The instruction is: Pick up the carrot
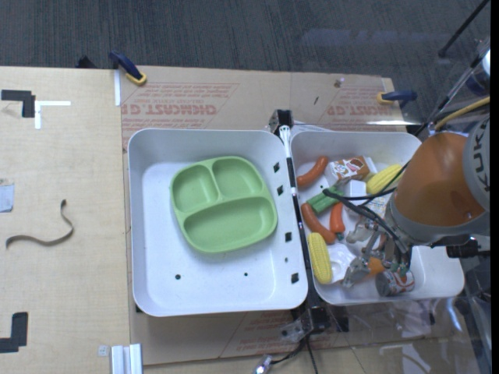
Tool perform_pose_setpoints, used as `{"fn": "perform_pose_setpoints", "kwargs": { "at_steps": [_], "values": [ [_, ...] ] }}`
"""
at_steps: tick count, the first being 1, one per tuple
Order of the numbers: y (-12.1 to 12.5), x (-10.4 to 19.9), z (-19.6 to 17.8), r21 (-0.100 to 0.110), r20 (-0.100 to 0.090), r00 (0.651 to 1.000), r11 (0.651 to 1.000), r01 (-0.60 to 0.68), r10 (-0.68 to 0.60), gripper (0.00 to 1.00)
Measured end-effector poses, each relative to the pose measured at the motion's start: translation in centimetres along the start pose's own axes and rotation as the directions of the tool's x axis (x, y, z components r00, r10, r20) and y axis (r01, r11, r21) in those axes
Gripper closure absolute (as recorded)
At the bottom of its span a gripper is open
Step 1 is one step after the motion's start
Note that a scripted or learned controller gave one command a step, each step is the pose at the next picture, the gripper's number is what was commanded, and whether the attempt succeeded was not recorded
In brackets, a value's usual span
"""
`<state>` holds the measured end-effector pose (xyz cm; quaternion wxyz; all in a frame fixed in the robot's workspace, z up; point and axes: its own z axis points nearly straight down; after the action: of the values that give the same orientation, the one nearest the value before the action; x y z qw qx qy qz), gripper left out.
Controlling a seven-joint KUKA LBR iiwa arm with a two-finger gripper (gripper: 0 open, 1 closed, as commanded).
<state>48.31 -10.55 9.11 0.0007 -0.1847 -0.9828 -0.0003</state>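
Gripper (pixel 373 265) low in the right bin (pixel 437 285) — grip state I cannot tell; the carrot (pixel 337 218), possibly, lies just to its upper left, apart

Looks like a robotics lab or test cell, not a home or kitchen. Plywood counter (pixel 62 287) marked with black tape corners (pixel 19 101) at 9 o'clock. Printed cardboard sheet (pixel 187 104) held down by blue and yellow clamps (pixel 127 66) at 11 and 1 o'clock. Two shallow white bins (pixel 210 298) side by side at centre, joined by black clips. Plastic toy food (pixel 320 255) heaped at 3 o'clock beside a green divided plate (pixel 224 203). Grey and orange industrial arm (pixel 437 185) with loose cables at 3 o'clock. Dark carpet floor (pixel 249 18) at 12 o'clock.
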Motion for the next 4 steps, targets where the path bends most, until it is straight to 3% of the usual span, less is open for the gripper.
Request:
{"fn": "perform_pose_setpoints", "kwargs": {
  "at_steps": [1,2,4],
  "values": [
    [-1.7,-0.1,0.0,0.0,0.001,0.997,0.997,-0.081,0.081,0.0],
    [-1.7,-0.2,-0.9,0.001,0.003,0.997,0.997,-0.077,0.077,1.0],
    [-1.6,-0.4,-2.7,0.002,0.006,0.998,0.998,-0.07,0.07,1.0]
  ]
}}
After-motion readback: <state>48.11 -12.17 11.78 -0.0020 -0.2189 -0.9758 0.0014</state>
